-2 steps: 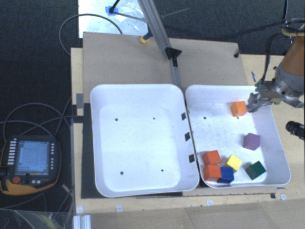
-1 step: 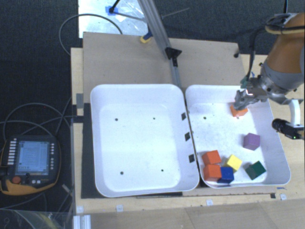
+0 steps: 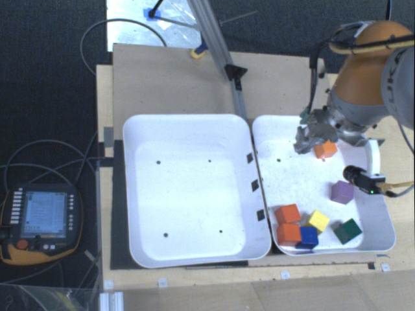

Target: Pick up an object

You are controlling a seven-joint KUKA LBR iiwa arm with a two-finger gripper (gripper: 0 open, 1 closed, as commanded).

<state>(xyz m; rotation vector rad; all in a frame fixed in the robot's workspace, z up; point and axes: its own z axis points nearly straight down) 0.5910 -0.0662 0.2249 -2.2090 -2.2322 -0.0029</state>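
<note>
My arm (image 3: pixel 369 76) reaching in from the right, orange band uppermost, wrist bent down, my gripper (image 3: pixel 310 137) hanging low

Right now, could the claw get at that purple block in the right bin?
Probably yes. The purple block lies by itself on the right bin floor, apart from the other blocks, with nothing over it, and the claw hangs nearby.

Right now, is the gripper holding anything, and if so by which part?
Cannot be told. The gripper is low in the right bin, right beside an orange block, but no grip shows.
</note>
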